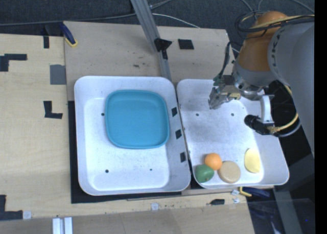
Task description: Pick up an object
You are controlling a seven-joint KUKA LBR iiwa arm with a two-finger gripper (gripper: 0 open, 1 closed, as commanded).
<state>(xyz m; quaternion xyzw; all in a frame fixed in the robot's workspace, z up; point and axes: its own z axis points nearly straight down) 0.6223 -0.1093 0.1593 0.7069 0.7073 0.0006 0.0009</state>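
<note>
Along the near edge of the right bin (225, 131) lie a green ball (204, 173), an orange ball (213, 161), a tan round piece (230, 171) and a yellow lemon-like piece (252, 160). My gripper (217, 100) hangs over the far part of that bin, well away from those objects, with nothing visible between its fingers. The grey arm with its orange band reaches in from the right.
The left bin (92, 171) holds a blue square plate (137, 118). A metal pole (148, 23) slants up from between the bins at the back. A black cable fitting (258, 124) hangs beside the wrist above the right bin.
</note>
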